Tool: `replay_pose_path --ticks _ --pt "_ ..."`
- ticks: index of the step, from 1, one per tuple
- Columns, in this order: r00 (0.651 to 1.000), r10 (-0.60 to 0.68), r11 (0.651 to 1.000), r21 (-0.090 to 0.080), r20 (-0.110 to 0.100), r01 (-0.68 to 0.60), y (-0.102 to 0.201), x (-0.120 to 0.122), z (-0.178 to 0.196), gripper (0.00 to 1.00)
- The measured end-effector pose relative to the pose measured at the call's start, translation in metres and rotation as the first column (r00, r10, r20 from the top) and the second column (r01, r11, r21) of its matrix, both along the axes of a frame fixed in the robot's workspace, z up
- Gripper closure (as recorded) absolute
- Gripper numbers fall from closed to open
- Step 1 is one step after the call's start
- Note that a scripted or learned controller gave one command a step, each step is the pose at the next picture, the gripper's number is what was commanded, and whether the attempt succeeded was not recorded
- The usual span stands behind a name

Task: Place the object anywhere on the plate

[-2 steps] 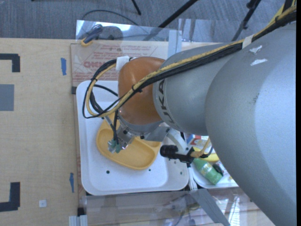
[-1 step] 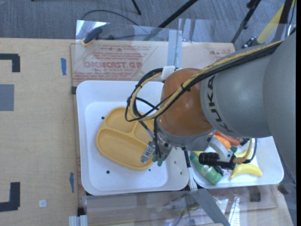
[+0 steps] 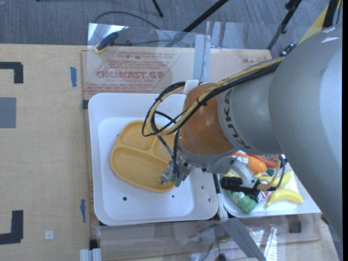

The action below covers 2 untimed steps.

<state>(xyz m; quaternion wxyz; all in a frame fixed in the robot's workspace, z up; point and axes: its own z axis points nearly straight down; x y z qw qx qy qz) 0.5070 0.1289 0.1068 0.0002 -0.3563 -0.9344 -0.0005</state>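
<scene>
Here, from left to right: yellow divided plate (image 3: 133,156) lying flat in the left white bin (image 3: 109,200), just left of frame centre; gripper (image 3: 170,176) low over the plate's lower right rim, beneath the bulky orange-banded arm (image 3: 261,113) reaching in from the right of the frame. Gripper opening and contents not discernible at this angle. Lower right of the frame, inside the right white bin (image 3: 304,206): orange carrot (image 3: 254,161), green piece (image 3: 246,203) and yellow banana (image 3: 286,197), close together and well apart from the plate.
</scene>
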Motion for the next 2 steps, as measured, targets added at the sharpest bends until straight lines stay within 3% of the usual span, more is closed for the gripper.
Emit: replay_pose_path --ticks 1,2 --pt "0.942 0.335 0.942 -0.001 0.004 -0.335 0.065 0.071 0.099 1.0" --pt "0.774 0.633 0.774 0.0 0.001 -0.633 0.097 0.005 0.091 1.0"
